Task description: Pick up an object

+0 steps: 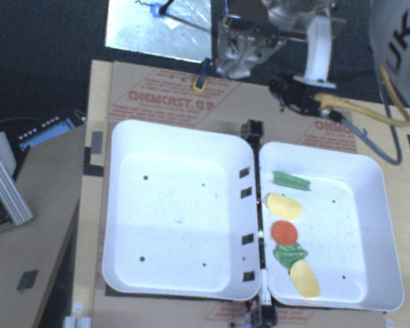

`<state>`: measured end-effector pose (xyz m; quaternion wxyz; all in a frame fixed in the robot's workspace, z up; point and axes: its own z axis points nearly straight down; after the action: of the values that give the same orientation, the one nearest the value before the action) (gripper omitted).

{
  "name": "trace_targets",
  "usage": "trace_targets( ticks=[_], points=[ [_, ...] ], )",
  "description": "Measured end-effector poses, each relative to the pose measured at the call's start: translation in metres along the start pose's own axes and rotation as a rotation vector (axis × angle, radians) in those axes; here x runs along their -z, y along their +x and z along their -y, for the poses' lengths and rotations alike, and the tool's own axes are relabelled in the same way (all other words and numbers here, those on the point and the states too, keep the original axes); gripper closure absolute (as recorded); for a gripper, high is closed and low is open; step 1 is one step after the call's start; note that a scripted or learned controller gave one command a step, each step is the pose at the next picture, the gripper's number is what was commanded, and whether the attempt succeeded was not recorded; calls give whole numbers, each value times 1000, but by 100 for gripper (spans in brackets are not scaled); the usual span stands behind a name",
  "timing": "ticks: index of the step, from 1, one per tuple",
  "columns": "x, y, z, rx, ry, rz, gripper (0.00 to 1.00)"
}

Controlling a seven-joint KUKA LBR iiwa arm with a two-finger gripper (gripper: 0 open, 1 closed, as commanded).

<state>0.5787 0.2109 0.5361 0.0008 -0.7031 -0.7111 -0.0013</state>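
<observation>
Camera view shows the gripper (235, 61) raised beyond the bins' far edge; its grasp cannot be told. Well below it, the right bin (375, 216) holds a green strip (292, 180), two yellow pieces (284, 206), and a red-and-green piece (285, 241).

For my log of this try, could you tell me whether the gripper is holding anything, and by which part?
Nothing is held. The gripper hangs above the bench beyond the bins, with nothing between its fingers. All the objects lie in the right bin.
</observation>
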Motion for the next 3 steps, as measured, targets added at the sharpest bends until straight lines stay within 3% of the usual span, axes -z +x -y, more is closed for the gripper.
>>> trace_targets(
  ticks=[1,2,3],
  points=[
    [0,-21,80,-5,1,0,100],
    [0,-154,82,-24,-3,5,100],
    [0,-253,96,-20,-3,5,100]
  ],
)
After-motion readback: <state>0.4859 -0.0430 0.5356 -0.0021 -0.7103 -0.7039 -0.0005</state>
